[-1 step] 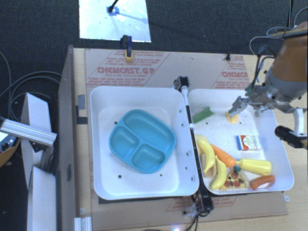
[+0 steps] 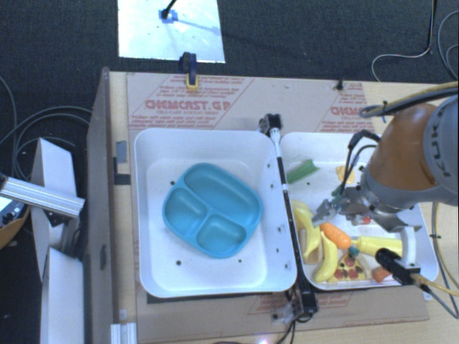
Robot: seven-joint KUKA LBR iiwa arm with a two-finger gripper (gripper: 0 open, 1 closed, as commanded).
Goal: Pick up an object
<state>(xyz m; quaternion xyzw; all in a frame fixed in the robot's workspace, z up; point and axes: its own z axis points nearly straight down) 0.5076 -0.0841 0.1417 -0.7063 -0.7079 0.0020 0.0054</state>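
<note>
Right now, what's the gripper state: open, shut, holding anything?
Gripper: cannot be told. It hangs over the right bin, close to the orange carrot, and nothing is visibly held.

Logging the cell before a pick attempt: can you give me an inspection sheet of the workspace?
Surface: brown bench bearing two white bins, left bin and right bin.
Job's things: green piece, bananas and carrot, all in the right bin.
Clutter: blue divided plate in the left bin.
Grippers: gripper low over the right bin, by the carrot; open or shut cannot be told.
Cables: black loops on the floor at left; thin cable at top right.
Surroundings: dark carpet, white sheet beyond the bench, clamp on the bench's far edge.
</note>
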